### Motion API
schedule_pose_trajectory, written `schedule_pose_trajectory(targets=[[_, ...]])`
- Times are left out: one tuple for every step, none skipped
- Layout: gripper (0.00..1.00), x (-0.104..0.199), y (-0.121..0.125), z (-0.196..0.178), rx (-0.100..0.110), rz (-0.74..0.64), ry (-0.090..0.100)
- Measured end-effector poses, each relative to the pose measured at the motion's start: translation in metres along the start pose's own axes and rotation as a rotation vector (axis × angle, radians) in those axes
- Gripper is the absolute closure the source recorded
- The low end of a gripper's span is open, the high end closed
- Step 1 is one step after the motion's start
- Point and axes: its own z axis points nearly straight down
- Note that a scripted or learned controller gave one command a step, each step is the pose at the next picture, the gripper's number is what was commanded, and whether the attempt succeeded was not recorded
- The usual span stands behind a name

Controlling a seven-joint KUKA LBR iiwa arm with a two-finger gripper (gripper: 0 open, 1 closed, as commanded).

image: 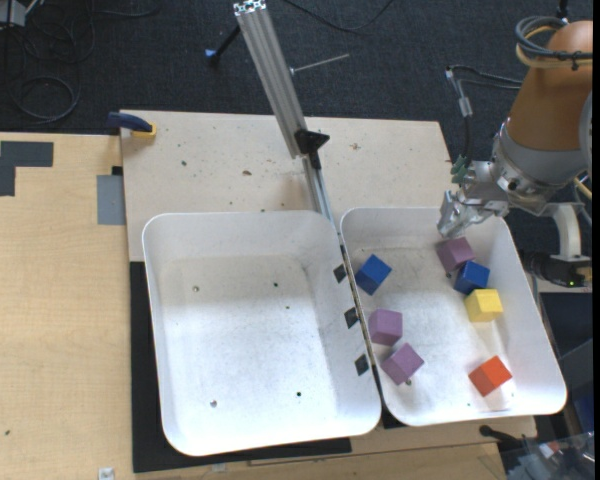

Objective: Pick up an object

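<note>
On my feed the left bin (242, 330) shows a white floor speckled with small dark flecks. Just past the wall it shares with its neighbour, the right bin (540, 383) holds all seven blocks.

Going left to right across that bin, I see a blue cube (373, 273) close to the dividing wall, turned so a corner points toward the camera. Below it sits a purple cube (385, 325), and just below and slightly right of that a second purple cube (403, 362), tilted; the two look to be touching or nearly so. Further right, near the far wall, a third purple block (454, 253) lies directly under the tool. A darker blue cube (472, 276) is pressed against its lower right side, and a yellow cube (484, 304) sits just below that, touching or almost touching. An orange-red cube (491, 375) stands apart near the front right corner.

The arm reaches in from the right, its orange band (550, 88) high above the grey wrist, the whole thing angled down and leftward. The gripper (458, 216) hangs over the far right part of the bin, its tip just above the third purple block. From this angle I cannot tell how its tip is set, and nothing is visibly lifted.
</note>
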Motion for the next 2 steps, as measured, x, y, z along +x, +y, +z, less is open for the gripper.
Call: schedule_pose_trajectory(targets=[[1.0,0.054,-0.027,0.012,0.003,-0.001,0.001],[1.0,0.098,-0.053,0.028,0.005,-0.001,0.0]])
